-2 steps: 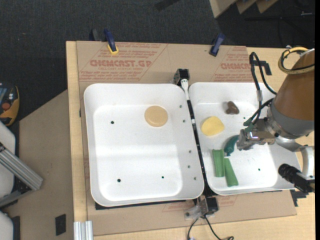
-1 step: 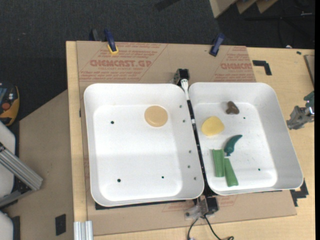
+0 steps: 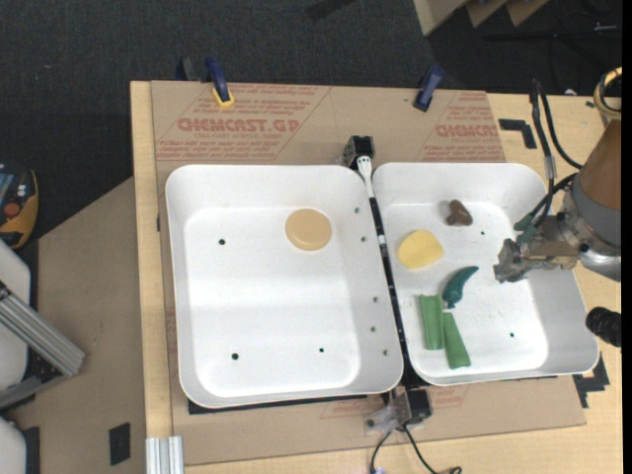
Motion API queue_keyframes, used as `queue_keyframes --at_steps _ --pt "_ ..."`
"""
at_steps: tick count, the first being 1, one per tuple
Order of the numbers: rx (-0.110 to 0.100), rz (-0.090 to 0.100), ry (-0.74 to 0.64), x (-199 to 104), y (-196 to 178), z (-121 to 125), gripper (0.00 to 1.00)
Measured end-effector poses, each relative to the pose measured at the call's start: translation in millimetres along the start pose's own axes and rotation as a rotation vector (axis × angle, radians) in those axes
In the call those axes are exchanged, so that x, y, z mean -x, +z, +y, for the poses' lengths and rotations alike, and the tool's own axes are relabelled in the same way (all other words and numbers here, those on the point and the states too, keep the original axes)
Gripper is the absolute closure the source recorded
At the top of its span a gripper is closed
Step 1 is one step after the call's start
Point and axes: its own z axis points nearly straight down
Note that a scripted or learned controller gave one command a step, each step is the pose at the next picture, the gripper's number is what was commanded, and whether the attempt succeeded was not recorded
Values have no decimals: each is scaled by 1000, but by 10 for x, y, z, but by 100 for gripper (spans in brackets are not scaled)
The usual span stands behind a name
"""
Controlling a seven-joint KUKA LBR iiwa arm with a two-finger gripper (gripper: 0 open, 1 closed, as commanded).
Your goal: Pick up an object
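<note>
The right bin (image 3: 523, 349) holds a yellow lump (image 3: 420, 250), a small brown lump (image 3: 457, 212), a teal curved piece (image 3: 458, 284) and two green sticks (image 3: 441, 330) lying side by side. A tan round disc (image 3: 309, 230) lies in the left bin (image 3: 267, 373). My gripper (image 3: 511, 264) hangs over the right side of the right bin, to the right of the teal piece and apart from it. I see nothing between its fingers.
Both bins sit on a brown cardboard sheet (image 3: 247, 121) held by blue clamps (image 3: 217, 82) at the back. A black divider strip (image 3: 380, 255) runs between the bins. Cables (image 3: 543, 136) hang at the right near the arm.
</note>
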Motion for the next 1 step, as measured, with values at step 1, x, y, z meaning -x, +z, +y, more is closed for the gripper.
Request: queue_keyframes --at_steps 1 --pt "-2 -2 8 359 762 -12 100"
